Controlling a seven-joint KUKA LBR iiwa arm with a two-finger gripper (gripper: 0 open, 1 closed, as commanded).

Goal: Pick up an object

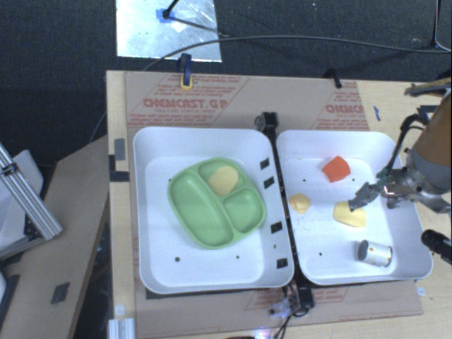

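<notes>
Nearest the camera, a small silver can [374, 253] lies on its side in the right bin [402, 154], toward that bin's front edge. Just behind the can, a pale yellow lump [351, 215] rests on the bin floor, and the gripper [361, 198] sits right at its upper edge, touching or nearly so; whether its fingers are spread or closed cannot be told, and nothing is seen lifted between them. Left of that lump lies a smaller yellow piece [300, 203]. Behind the lump, farther back, is an orange block [337, 168]. Left of the right bin, the left bin [162, 260] holds a green divided plate [215, 202] with a yellow item [224, 180] in its rear compartment.
</notes>
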